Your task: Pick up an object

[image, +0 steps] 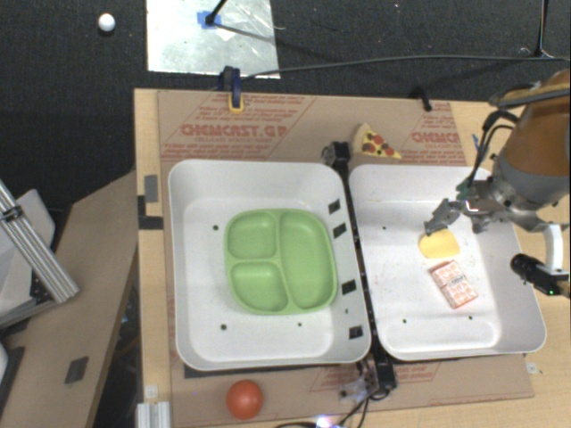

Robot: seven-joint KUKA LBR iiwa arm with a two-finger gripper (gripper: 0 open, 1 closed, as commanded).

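Green tray (pixel 279 261) in left bin (pixel 192 185), yellow block (pixel 440 244), pink box (pixel 453 285) in right bin (pixel 517 328), hand (pixel 446 217) state unclear

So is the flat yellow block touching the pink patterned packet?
Apart. The camera view shows a strip of white bin floor between the flat yellow block and the pink patterned packet.

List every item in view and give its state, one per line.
green tray: flat in the left bin, compartments bare.
yellow piece: in the right bin, at the gripper tip.
pink packet: lying flat, right bin.
pizza slice toy: on the board behind the bins.
orange ball: on the board in front.
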